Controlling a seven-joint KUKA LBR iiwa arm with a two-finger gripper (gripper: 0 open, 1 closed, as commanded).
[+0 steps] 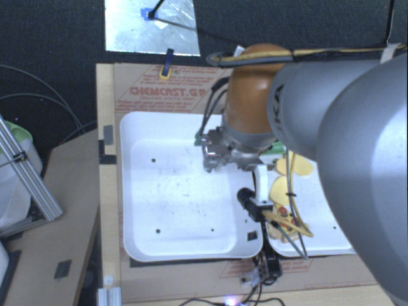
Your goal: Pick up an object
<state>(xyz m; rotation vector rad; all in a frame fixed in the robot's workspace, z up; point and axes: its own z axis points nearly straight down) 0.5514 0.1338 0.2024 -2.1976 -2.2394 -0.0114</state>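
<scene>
The pincer (223, 153) hung over the left bin's (146, 171) right rim, its state impossible to tell; yellow objects (288, 178) at three o'clock risked being missed entirely.

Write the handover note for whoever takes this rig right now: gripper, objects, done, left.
Gripper: hidden under the grey arm's orange-banded wrist, which hangs over the seam between the two shallow white bins; finger state cannot be told.
Objects: pale yellow rounded pieces and a cluttered yellow-and-red item lie in the right white bin, partly covered by the arm. The left white bin shows dark specks on its floor.
Done: no pick visible.
Left: grasp one object and lift it.
</scene>
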